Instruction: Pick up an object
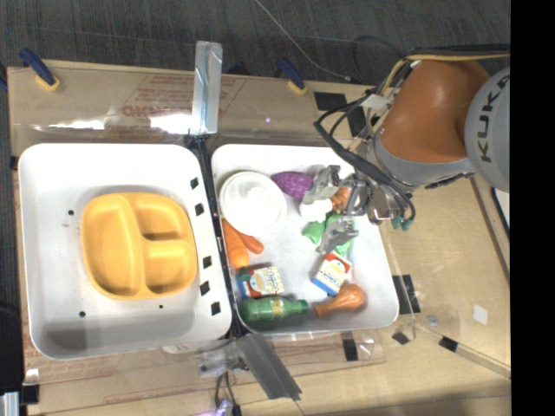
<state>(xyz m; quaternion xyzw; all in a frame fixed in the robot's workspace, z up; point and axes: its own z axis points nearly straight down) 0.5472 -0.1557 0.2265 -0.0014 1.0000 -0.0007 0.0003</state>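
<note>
A green toy [323, 230] lies in the right bin [381, 271], just beside the gripper [334, 211] above it; whether the gripper grips anything, I cannot tell; around it sit a purple toy [292, 182], white bowl [251, 199], carrot [238, 243], carton [332, 275], bottle [272, 308]; the left bin [43, 232] holds a yellow tray [139, 243].

The arm [434, 120] reaches in from the right, wrist angled down.

Even, fairly bright overhead light washes the two white bins [35, 232], with glare blowing out the clear tape [165, 121] on the worktop [451, 319]. Shadows are soft and short. Focus is slightly soft, small items grainy, the carpet [130, 11] dim.
</note>
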